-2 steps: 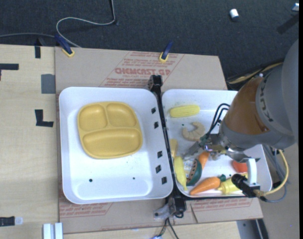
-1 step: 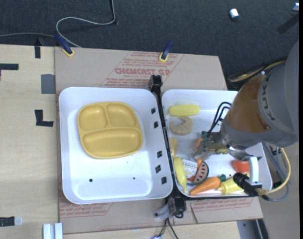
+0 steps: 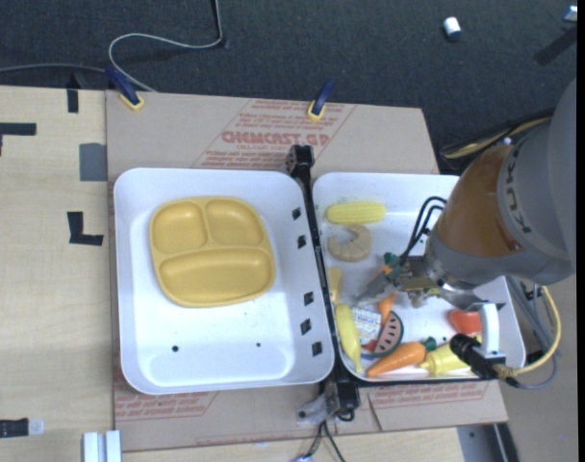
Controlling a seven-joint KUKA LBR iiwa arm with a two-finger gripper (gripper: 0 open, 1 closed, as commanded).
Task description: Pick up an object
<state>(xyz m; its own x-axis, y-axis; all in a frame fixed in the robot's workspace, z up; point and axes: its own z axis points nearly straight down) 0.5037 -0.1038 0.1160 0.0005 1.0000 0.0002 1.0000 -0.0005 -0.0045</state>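
A yellow sectioned plate (image 3: 214, 250) lies in the left bin (image 3: 139, 354), toward its far edge. Both bins rest on a cardboard sheet (image 3: 177, 133) with red print, held by two yellow-blue clamps (image 3: 129, 94) at its far edge. A thin cable (image 3: 167, 38) loops across dark carpet (image 3: 369, 27) beyond

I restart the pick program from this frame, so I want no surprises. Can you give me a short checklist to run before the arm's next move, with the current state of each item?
1. Tool over the right bin: ok.
2. Object between its fingers: cannot tell.
3. Targets within reach, corn and carrot in the right bin: ok.
4. Yellow divided plate lying flat in the left bin: ok.
5. Items crowded together below the tool: not ok.
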